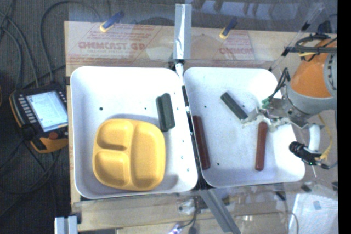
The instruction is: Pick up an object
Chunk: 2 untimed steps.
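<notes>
My gripper (265, 116) reaches into the right bin (230, 172) from the right, low over the bin floor. It hangs at the upper end of a reddish-brown stick (261, 148) that lies lengthwise toward the front. A grey flat block (234, 105) lies at a slant just left of the gripper. A second, darker brown stick (201, 142) rests along the bin's left wall. I see nothing lifted off the floor.
The left bin (82, 90) holds a yellow divided tray (130, 153) and a dark block (165, 111) near its right wall. The arm's orange band (311, 80) and cables (307, 153) hang over the right bin's right rim. A handheld controller (41, 112) lies left of the bench.
</notes>
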### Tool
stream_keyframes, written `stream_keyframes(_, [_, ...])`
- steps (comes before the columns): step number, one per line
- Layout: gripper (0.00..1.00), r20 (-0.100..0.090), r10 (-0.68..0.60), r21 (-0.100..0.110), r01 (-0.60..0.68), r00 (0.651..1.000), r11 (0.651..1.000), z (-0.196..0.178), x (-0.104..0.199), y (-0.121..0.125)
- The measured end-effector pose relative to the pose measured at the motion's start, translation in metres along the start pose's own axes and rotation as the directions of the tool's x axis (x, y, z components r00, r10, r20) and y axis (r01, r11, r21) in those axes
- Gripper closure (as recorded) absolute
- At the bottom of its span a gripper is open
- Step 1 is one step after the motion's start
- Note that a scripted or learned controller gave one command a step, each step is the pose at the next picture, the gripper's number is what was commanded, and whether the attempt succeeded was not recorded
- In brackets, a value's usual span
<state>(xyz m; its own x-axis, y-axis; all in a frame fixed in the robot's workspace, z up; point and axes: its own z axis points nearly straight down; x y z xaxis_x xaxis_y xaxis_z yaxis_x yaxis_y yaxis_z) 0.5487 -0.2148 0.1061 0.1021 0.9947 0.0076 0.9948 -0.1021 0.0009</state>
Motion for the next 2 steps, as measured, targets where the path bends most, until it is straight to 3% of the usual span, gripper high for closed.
stream_keyframes(1, [0.00,0.010,-0.015,-0.011,0.015,1.000,1.000,0.0143,0.0120,-0.0036])
stream_keyframes(2, [1.00,0.010,-0.015,-0.014,0.015,1.000,1.000,0.0047,0.0126,-0.0026])
